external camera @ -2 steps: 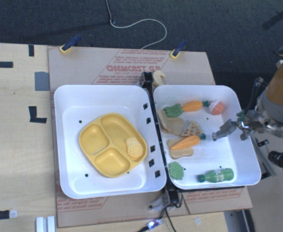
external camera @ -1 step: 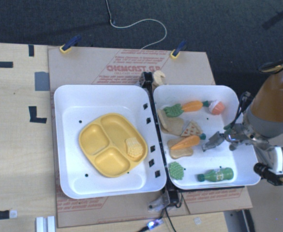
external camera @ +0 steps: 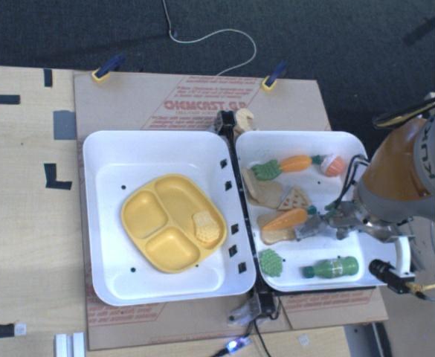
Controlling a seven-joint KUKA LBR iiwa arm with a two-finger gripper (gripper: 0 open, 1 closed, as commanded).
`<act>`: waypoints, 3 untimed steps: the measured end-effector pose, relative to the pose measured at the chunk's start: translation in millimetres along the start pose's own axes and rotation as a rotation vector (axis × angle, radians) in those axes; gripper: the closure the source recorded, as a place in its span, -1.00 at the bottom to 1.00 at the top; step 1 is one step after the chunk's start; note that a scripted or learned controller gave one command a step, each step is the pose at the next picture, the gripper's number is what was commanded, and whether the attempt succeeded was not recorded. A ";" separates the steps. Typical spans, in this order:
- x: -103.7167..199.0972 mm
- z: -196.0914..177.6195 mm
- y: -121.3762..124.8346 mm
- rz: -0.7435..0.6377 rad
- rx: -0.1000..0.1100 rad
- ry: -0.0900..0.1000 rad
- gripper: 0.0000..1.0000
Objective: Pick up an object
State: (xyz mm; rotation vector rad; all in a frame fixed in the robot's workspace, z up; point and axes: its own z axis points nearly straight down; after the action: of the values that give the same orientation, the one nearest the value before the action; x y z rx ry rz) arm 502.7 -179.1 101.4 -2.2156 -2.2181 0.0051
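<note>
Orange carrot [external camera: 285, 219] lies on a bread slice [external camera: 276, 233] in the right bin [external camera: 351, 141], gripper [external camera: 315, 227] low beside its tip. This looks like the approach step; next, the grasp must straddle the carrot. Its grasp state cannot be told.

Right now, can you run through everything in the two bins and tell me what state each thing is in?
Yellow plastic divided tray: flat in the left white bin, holding a yellow waffle piece.
Green plastic bottle: lying on its side, right white bin.
Orange toy carrot: lying flat, beside the claw.
Second carrot: lying near the far wall.
Claw: low in the right bin.
</note>
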 end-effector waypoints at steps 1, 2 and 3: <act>-0.2 15.7 0.6 0.001 -0.006 -0.003 -1.00; 0.7 4.7 1.0 0.000 -0.007 -0.002 1.00; 9.9 -41.7 -0.5 -0.001 -0.009 -0.003 1.00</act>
State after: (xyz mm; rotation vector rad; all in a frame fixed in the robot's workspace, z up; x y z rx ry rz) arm 502.4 -169.3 143.1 -2.2204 -2.2245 -0.0016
